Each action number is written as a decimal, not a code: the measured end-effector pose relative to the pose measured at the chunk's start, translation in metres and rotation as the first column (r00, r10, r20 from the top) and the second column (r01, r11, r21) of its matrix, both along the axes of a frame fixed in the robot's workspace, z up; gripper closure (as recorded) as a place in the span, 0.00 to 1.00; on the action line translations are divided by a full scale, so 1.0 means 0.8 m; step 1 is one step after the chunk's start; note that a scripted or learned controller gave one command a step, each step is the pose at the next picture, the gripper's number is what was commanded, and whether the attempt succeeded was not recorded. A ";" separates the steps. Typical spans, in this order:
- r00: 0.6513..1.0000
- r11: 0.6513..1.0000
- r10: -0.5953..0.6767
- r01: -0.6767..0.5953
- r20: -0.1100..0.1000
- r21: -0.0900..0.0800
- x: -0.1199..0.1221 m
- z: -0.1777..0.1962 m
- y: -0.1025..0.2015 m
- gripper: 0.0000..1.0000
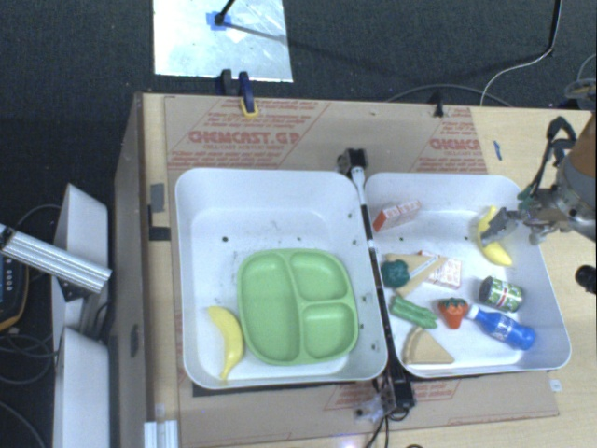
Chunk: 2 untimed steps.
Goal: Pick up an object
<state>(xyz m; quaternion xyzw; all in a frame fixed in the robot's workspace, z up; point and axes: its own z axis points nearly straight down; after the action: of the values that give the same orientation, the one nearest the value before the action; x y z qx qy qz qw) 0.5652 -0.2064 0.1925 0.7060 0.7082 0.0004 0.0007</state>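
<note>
Bins side by side on the bench, viewed from above at a slant. Left bin (270, 199): a yellow banana (227, 340) lies in the near left corner, its inner edge just touching a green divided plate (297, 306) that takes up the middle and near part of the bin.

Right bin (546, 339): more crowded. Near the far left wall, a small red and white packet (396, 215). Below it a dark teal lump (395, 273), next to a tan wedge (417, 265) and a small red and white box (446, 271). Nearer the front, a green bean pod (412, 311), a tan slice like bread (426, 346), and a red strawberry-like piece (452, 312). Further right, a green can (501, 294) on its side and a blue bottle (502, 327) lying flat with its white cap toward the strawberry.

At the far right side of this bin, a second yellow banana (492, 236) rests against the wall. My gripper (510, 219) sits right at that banana's upper end, arm reaching in over the bin's right rim. Whether my grip is released or clenched, I cannot tell; dark parts overlap the fruit and nothing shows clearly.
</note>
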 end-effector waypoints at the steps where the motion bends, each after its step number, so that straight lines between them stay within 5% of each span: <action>1: 1.000 1.000 -0.002 0.002 -0.001 0.000 -0.045 -0.132 0.000 0.00; 2: 1.000 1.000 0.001 -0.001 0.002 0.000 0.035 -0.134 0.013 0.00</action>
<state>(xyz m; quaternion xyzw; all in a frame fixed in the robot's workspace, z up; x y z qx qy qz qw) 0.5936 -0.1958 0.0851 0.7056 0.7086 0.0011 0.0015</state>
